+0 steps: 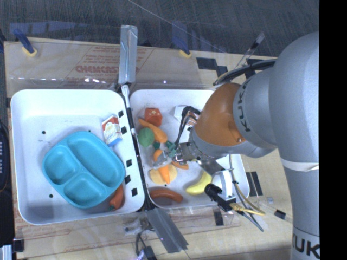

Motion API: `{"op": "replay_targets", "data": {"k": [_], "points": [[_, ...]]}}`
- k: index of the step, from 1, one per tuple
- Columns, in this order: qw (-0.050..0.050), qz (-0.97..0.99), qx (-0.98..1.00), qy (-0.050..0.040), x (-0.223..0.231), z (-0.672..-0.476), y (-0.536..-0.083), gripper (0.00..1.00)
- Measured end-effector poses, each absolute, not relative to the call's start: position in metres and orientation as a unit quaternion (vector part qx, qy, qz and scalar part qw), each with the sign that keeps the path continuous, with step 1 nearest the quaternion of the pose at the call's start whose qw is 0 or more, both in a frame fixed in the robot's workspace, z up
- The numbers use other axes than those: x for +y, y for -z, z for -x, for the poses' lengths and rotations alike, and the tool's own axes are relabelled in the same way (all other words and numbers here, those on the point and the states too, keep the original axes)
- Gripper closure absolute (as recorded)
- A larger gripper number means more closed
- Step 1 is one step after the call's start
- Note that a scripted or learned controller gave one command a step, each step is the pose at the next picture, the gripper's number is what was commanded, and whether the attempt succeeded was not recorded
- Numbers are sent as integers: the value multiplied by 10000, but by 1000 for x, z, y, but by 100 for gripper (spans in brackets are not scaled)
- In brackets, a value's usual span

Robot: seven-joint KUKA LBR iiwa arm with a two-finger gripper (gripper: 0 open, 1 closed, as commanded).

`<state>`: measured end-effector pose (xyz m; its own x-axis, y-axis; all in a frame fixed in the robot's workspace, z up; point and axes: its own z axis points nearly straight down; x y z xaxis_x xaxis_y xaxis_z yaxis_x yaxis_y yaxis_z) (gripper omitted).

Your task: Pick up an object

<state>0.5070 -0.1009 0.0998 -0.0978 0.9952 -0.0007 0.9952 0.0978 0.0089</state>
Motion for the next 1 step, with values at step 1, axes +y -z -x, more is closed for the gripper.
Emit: {"op": "replay_targets", "data": {"k": [1], "points": [[57,-6702,7421,-27,-103,-508,-111,100]]}}
